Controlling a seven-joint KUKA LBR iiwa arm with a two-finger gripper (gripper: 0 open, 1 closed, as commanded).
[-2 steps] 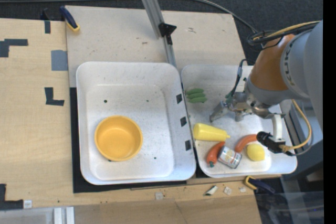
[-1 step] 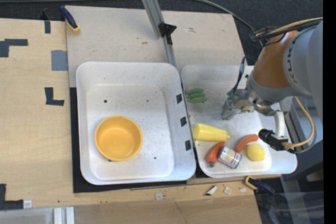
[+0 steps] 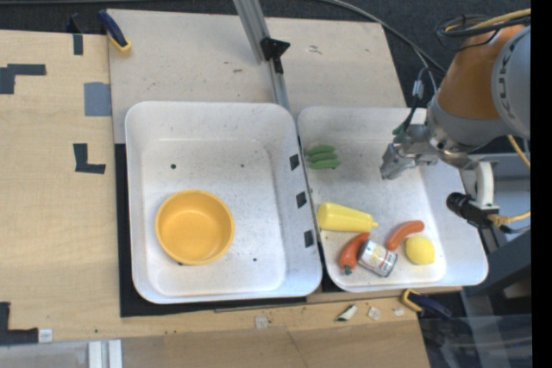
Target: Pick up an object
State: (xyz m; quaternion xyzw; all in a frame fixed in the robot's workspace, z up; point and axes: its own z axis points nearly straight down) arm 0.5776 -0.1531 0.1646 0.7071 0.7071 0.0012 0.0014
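The pincer [image 3: 398, 164] hangs over the right bin's [image 3: 362, 123] far-right part, and whether it is spread or closed I cannot tell. Nothing sits between its tips. Left of it lies a green vegetable [image 3: 323, 156]. Nearer the front edge: a yellow corn cob [image 3: 344, 218], red pepper [image 3: 351, 252], small can [image 3: 377, 258], sausage [image 3: 404, 233], lemon [image 3: 420, 250]. The left bin [image 3: 207, 121] carries a yellow bowl [image 3: 195, 226].
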